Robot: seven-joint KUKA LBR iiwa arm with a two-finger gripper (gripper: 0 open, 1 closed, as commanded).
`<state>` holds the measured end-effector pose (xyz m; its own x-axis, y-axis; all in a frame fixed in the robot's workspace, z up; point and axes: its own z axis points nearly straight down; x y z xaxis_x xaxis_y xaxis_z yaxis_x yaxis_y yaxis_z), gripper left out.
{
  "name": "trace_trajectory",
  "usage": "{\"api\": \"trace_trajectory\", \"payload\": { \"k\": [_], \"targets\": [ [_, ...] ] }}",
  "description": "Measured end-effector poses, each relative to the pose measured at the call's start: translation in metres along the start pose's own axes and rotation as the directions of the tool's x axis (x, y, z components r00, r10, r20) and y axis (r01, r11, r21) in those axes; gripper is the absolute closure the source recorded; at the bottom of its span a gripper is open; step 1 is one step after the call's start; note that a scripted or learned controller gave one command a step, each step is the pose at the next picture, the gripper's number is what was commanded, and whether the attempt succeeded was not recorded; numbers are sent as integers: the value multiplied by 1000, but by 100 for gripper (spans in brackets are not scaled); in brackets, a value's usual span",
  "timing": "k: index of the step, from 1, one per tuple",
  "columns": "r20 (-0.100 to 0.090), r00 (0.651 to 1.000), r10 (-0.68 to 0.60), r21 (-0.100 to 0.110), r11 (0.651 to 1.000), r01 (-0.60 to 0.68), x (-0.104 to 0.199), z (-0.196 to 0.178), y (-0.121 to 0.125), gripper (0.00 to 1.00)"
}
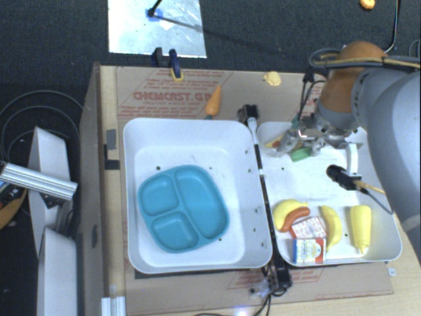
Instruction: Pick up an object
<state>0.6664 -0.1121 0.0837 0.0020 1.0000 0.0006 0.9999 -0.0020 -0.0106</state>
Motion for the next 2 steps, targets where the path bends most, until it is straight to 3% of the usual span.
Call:
{"api": "trace_trajectory", "payload": {
  "k": [1, 2],
  "targets": [
    [-1, 1000, -2, 12, 1000, 2, -1, -10, -2, 100],
    [-1, 1000, -8, -9, 1000, 8, 48, -102, -56, 100]
  ]
}}
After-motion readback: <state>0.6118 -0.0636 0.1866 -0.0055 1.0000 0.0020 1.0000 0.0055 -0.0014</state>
